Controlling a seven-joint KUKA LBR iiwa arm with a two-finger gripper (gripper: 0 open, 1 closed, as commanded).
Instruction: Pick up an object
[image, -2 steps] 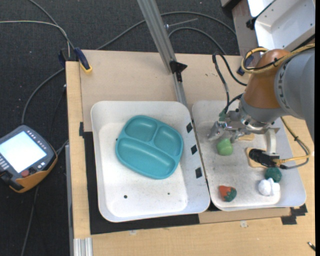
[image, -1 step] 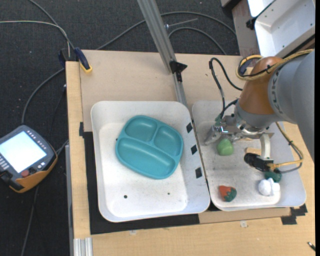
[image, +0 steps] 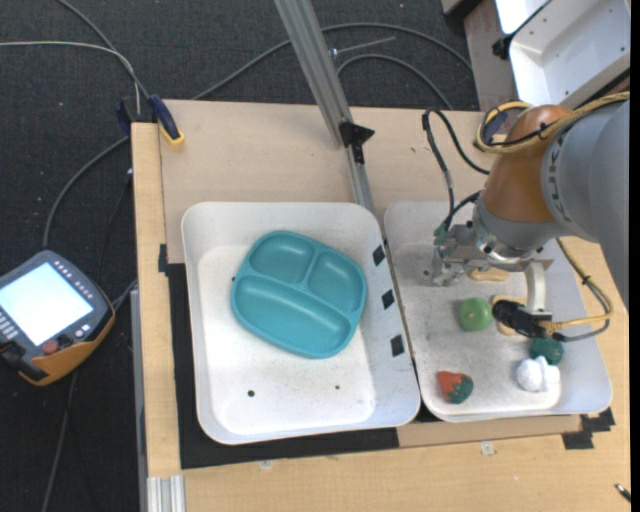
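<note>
I take the green lump (image: 474, 314) as the thing to pick. It lies in the right bin (image: 428, 330), right of frame centre and about halfway down the bin. The tool (image: 450, 268) hangs just above and a little left of it in the frame, near but apart, with nothing gripped that I can see. I cannot tell whether the tool is open or closed from this angle.

The lump looks roundish, so I can make out no long axis and no clear heading.

Below it, toward the bin's lower edge, sits a red thing (image: 455, 386) with a green end. Its green end faces lower right. To the right of that, near the bin's lower right corner, is a white and teal thing (image: 538, 368), teal part uppermost in the frame. All three lie apart from one another.

The arm (image: 560, 170) comes in from the upper right.

The left bin (image: 290, 405) holds a teal plate (image: 298, 292) with three compartments, lying flat and slightly skewed. Both bins rest on the tan surface (image: 250, 150).
</note>
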